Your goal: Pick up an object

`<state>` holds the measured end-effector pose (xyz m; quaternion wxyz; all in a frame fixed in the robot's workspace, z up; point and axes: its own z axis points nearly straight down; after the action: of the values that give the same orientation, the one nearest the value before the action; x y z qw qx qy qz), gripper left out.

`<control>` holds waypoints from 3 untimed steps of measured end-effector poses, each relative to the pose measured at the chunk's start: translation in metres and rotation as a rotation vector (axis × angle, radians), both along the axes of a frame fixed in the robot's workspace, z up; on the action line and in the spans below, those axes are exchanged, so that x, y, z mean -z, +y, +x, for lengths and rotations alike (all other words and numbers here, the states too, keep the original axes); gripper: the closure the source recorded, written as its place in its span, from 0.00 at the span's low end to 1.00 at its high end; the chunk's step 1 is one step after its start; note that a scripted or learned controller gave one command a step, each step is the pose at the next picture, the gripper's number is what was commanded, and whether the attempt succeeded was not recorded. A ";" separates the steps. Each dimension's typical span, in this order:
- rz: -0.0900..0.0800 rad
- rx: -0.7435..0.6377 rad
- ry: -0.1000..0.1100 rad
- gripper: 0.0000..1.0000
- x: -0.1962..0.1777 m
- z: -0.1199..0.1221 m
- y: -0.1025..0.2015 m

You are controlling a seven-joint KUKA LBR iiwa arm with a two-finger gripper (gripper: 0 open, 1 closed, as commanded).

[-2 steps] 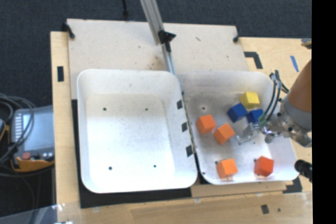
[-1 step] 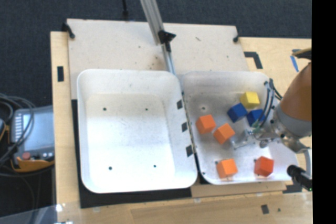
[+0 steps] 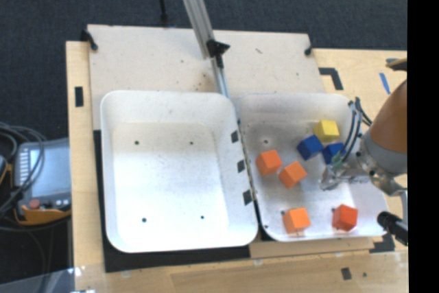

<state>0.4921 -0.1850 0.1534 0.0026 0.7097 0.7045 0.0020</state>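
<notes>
A wooden bench (image 3: pixel 79 147) carried two shallow white bins side by side, seen from above at a slant. The left bin (image 3: pixel 113 147) showed bare, speckled floor. The right bin (image 3: pixel 274 110) held small cubes: a yellow cube (image 3: pixel 327 129) near the back, a blue cube (image 3: pixel 309 147) just beside it, a second blue cube (image 3: pixel 333 151) partly hidden behind the arm's cables, three orange cubes (image 3: pixel 269 162) (two close together mid-bin, one nearer the front edge), and a red cube (image 3: pixel 345 217) near the front right corner. The grey arm (image 3: pixel 385 147) entered from the right, largely cut off by the frame. Its gripper (image 3: pixel 335 178) hung low over the right bin, between the second blue cube and the red cube; it was too small and blurred to tell whether it was released or clenched.
</notes>
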 end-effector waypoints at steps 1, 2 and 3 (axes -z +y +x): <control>-0.002 -0.011 -0.001 1.00 -0.052 -0.004 0.007; -0.002 -0.011 0.002 1.00 -0.104 -0.002 0.006; 0.001 -0.016 0.002 1.00 -0.111 0.007 0.059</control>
<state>0.4990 -0.1261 0.2648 0.0013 0.7039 0.7103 0.0017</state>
